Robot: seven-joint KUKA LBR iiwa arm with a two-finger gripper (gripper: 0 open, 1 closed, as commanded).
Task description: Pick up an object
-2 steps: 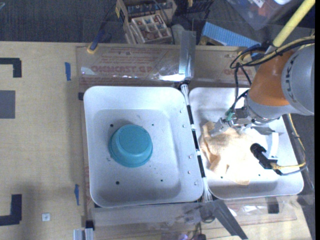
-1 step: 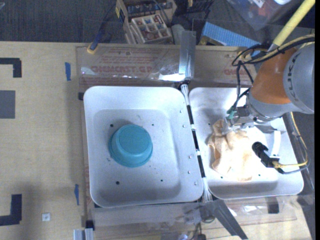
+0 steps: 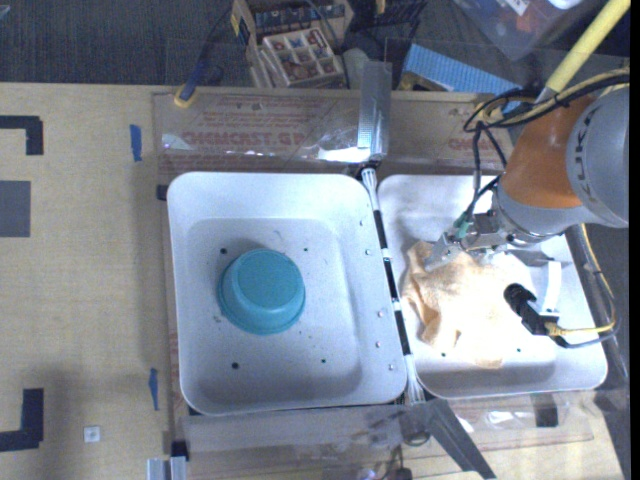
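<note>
Tan, crumpled cloth (image 3: 455,303) is the landmark for this entry.

Camera view:
- The cloth lies in a loose heap on the floor of the right bin (image 3: 585,368). Its folds are raised and its edges curl up. Judgement: those standing ridges give a pinch grasp something to bite, so it is a sensible target.
- The gripper (image 3: 462,240) sits at the cloth's upper edge, touching it or just above it; contact is too small to resolve here. Whether the gripper is clenched or released I cannot tell, and no fabric is visibly lifted.
- The arm (image 3: 560,168), with its grey body and orange band, leans in from above and to the right of the cloth. This leaves most of the heap unobstructed.
- A teal bowl (image 3: 262,290) rests mouth down, well apart to the left of the cloth, alone in the left bin (image 3: 190,218). Judgement: its smooth inverted dome offers no edge to pinch, which probably explains why the approach goes to the cloth instead.

Status (judgement): the arm is at the grasp stage, and the pickup is not yet shown. The cloth lies fully in its bin.

Risk (judgement): a grip on one thin fold may slip, or may drag the heap along without raising it.
</note>
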